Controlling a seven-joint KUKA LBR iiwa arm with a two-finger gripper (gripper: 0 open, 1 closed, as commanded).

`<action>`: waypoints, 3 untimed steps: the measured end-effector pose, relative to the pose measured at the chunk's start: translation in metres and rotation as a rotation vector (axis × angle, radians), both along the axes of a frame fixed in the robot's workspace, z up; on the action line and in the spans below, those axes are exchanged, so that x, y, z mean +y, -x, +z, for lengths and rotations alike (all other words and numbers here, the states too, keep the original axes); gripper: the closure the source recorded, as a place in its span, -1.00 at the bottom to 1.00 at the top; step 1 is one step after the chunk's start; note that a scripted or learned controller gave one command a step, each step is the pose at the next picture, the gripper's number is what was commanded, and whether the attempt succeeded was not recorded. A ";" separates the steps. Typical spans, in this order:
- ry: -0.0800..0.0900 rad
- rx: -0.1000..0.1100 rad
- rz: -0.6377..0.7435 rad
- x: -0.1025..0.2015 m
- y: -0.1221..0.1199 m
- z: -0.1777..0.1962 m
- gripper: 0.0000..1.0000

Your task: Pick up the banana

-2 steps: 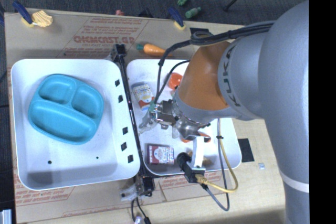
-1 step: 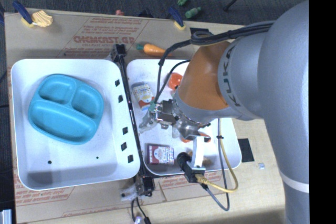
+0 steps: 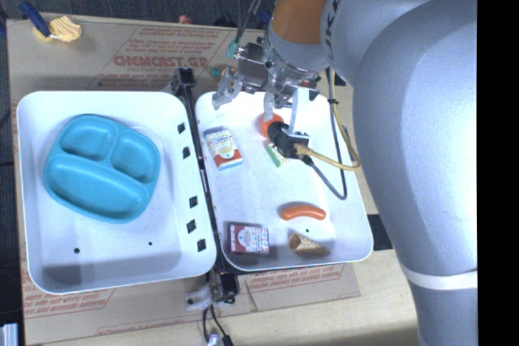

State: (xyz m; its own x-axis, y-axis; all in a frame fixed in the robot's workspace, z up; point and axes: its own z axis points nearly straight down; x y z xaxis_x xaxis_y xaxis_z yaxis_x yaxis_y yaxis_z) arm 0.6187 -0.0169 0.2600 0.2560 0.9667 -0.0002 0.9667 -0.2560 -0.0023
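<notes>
My gripper point(image 3: 246, 99) hangs over the far end of the right bin point(image 3: 353, 235), near the wall shared with the left bin. Its fingers stand open, with only white bin floor showing between them. An orange-red item with a green end point(image 3: 270, 126) lies just to the right of the gripper, partly hidden by the wrist. A small white and orange box point(image 3: 222, 148) lies just in front of the gripper.
Near the right bin's front lie an orange sausage point(image 3: 302, 212), a red box point(image 3: 246, 239) and a tan wedge point(image 3: 308, 242). A blue divided plate point(image 3: 101, 166) sits in the left bin point(image 3: 32, 255). A yellowish object with a blue handle point(image 3: 63, 30) lies on the cardboard beyond it.
</notes>
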 end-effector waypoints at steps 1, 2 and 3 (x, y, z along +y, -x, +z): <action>-0.001 0.002 0.165 -0.064 0.063 0.034 -1.00; -0.001 0.005 -0.058 -0.024 0.106 -0.069 -1.00; 0.001 0.003 -0.245 0.034 0.092 -0.069 -1.00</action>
State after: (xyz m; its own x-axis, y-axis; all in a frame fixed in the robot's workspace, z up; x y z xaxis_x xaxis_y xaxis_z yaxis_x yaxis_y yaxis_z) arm 0.5266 0.0174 0.1911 0.4828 0.8757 -0.0018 0.8757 -0.4828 -0.0048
